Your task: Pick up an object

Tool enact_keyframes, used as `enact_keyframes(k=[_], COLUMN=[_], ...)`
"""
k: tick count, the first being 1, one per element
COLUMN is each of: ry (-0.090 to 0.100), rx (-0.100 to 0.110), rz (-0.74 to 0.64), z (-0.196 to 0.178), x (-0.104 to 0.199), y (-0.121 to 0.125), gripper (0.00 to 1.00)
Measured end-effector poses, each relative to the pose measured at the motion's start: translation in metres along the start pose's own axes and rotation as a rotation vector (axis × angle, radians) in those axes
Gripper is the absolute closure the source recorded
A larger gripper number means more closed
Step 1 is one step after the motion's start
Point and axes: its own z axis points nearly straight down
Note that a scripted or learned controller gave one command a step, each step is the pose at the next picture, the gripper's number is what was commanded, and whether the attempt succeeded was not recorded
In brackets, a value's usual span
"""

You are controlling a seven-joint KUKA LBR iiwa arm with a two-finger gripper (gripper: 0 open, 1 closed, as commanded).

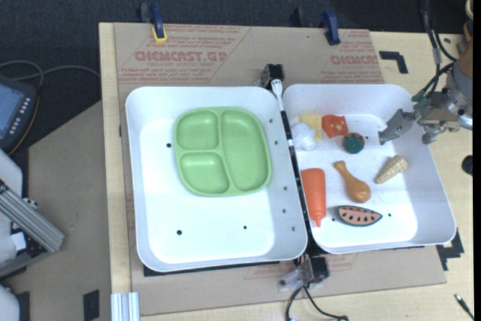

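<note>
Corn cob (391,169), pale yellow and tapered, lies in right bin (440,207).

Right bin (432,195): toy carrot (314,194), drumstick (352,181), watermelon slice (357,216), corn (391,169), tomato (353,142).

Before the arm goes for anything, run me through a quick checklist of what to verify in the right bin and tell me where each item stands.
1. Gripper positioned over the right bin: ok, it sits at the bin's right side.
2. Gripper free of any load: ok, nothing shows between its fingers.
3. Finger opening: cannot tell from this view.
4. Nearest target free-standing: ok, the corn piece lies apart from the drumstick.
5. Crowding at the back left: not ok, the red piece, yellow piece and white piece sit bunched together.
6. Watermelon slice and carrot apart: ok, a gap shows between them.
</note>
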Motion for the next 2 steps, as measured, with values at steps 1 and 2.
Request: enact_keyframes(k=[1, 2], ry=[-0.003, -0.001], rx=[-0.014, -0.009], rz=[-0.003, -0.004], z=[-0.008, 0.053], x=[0.001, 0.005], y=[0.002, 0.001], gripper=[0.0, 0.0])
